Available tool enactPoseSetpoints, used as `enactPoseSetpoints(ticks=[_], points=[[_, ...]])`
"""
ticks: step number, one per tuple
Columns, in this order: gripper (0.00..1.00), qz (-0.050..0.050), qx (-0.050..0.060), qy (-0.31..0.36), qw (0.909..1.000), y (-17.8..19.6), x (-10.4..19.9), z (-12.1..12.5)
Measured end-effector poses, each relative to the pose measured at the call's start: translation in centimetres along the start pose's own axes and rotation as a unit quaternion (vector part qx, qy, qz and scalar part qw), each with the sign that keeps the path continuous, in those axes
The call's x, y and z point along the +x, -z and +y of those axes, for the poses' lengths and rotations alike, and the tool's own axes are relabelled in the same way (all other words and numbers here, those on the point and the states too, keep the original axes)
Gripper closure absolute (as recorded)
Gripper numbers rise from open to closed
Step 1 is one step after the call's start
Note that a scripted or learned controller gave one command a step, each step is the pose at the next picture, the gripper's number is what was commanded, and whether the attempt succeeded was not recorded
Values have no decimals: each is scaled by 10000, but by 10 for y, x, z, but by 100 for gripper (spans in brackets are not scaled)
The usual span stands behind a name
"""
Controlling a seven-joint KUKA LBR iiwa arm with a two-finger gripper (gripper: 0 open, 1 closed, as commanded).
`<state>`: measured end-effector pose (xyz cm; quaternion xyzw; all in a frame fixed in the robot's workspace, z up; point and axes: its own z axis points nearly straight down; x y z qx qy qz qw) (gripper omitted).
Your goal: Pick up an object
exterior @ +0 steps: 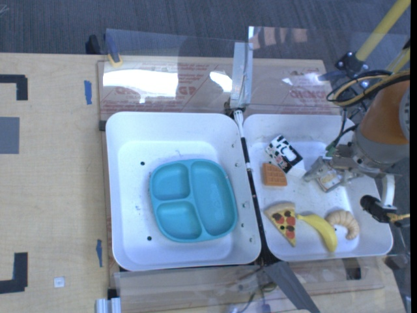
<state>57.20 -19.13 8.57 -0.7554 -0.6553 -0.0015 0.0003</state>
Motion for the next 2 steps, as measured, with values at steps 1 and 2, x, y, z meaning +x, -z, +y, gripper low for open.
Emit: enactPoseSetpoints(ticks=[1,2], points=[[100,-10,-15,-6,10000,9,-1,2],[100,-17,7,-1307,9914,107,51,36]])
